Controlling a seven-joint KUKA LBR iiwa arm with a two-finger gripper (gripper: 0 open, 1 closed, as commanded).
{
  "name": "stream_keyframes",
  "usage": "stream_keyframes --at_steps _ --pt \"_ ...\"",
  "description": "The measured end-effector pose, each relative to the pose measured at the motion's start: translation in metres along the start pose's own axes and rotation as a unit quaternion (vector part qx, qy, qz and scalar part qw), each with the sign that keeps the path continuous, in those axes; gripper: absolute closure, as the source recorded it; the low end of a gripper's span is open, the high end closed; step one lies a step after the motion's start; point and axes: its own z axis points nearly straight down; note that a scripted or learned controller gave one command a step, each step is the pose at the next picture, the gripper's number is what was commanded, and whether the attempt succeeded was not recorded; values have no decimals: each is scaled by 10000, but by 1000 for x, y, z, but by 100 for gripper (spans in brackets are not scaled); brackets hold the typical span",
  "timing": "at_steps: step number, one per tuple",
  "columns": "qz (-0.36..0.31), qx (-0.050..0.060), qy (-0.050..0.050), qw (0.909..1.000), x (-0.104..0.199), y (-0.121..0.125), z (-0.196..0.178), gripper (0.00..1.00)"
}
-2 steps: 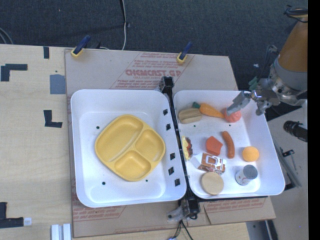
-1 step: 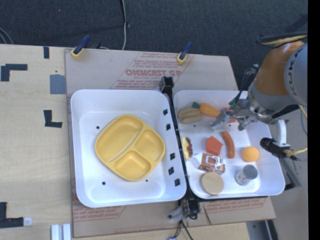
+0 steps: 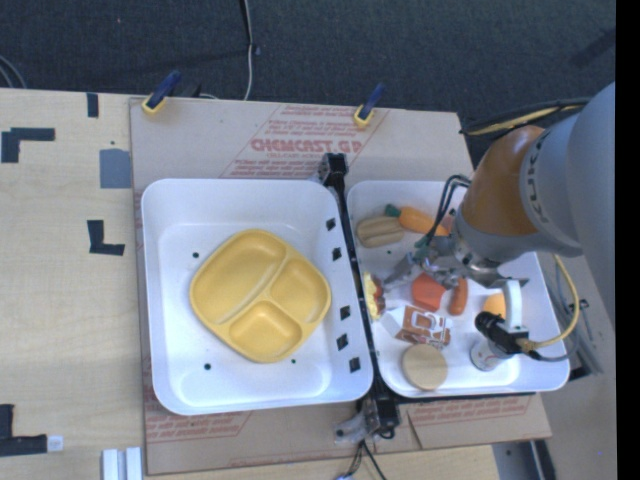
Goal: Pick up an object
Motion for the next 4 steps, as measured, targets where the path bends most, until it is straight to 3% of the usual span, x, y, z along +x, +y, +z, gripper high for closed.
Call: stream_keyframes --at_steps 1,2,3,4 --pt "-1 -19 9 10000 -1 2 -15 100" --pt "-32 -39 7 10000 74 14 -108 100" --pt "1 -1 2 10000 70 12 -103 0" --pt "7 -34 -15 10000 6 95 -65 0"
